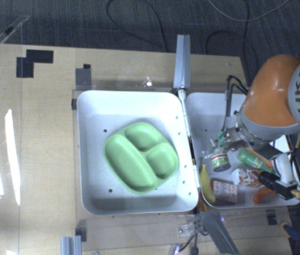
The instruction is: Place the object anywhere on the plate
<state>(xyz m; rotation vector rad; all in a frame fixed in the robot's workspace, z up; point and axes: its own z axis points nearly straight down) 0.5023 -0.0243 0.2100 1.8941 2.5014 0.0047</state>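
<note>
Arm [277, 97] over right bin [205, 108], above can [220, 161], bottle [253, 158], banana [205, 182]. Jaws' [229, 139] state: cannot tell. Green plate [142, 155] in left bin [94, 142].

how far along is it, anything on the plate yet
Nothing looks done: the green plate in the left bin holds nothing. In hand: the arm is over the right bin, above the can, bottle and packets; no grasp is visible. Left: pick one object and place it on the plate.
</note>
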